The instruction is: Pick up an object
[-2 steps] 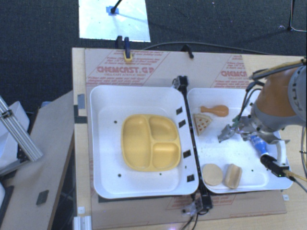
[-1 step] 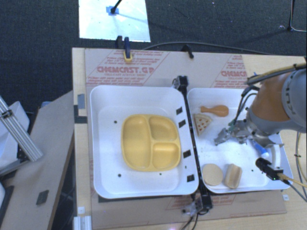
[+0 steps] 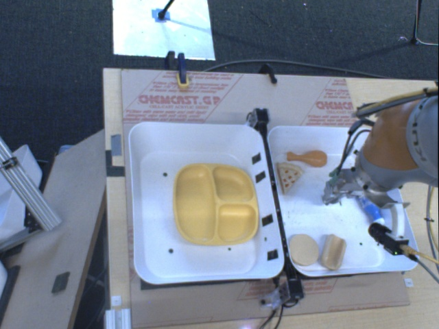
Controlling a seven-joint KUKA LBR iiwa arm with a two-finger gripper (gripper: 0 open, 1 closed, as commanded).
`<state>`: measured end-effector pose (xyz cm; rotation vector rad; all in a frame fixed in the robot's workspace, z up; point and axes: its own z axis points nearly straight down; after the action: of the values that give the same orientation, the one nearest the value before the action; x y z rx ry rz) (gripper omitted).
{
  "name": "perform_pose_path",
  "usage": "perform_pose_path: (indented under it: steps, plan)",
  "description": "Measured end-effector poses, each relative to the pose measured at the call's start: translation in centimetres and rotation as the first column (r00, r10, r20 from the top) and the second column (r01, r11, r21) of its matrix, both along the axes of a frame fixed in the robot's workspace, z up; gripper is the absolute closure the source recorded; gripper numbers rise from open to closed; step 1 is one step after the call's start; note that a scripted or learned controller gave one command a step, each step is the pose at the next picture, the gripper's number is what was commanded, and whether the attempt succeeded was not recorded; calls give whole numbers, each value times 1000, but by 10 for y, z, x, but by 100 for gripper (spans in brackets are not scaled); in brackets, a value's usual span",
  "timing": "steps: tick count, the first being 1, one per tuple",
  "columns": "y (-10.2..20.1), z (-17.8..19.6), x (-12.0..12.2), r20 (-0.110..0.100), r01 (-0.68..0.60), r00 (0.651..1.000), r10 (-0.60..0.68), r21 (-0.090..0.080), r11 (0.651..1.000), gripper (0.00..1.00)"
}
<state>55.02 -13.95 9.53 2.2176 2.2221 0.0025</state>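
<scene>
Task thing: I take the pizza slice [image 3: 289,177] as the nearest candidate; it lies flat in the right bin [image 3: 357,134], close to the divider between the two bins.
Other candidates: a drumstick [image 3: 308,158] lies just behind the slice; a round cookie [image 3: 304,249] and a bread piece [image 3: 333,251] sit side by side near the front wall.
Left bin [image 3: 147,184]: holds a yellow divided plate [image 3: 216,203], well apart from the arm.
Step in hand: I judge this to be the approach, with nothing lifted yet.
How to do it well: I would centre over one item before descending, and line the closing direction across its narrow width. The slice is thin and flat (likely to slip), so I would go down nearly to the floor of the bin.
Risk: closing beside an item and coming up bare.
Arm pose: it reaches in from the right, wrist bent downward over the middle of the right bin.
Gripper [image 3: 333,195]: low over bare floor, to the right of the slice, apart from it.
Pincer state: I cannot tell.
</scene>
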Motion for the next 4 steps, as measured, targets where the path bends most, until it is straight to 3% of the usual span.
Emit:
perform_pose_path:
  steps: [3,4]
  plan:
    - [-2,184,15,7,-3,1000,3,-2,1000,100]
    - [45,167,25,-1,-7,1000,7,1,1000,100]
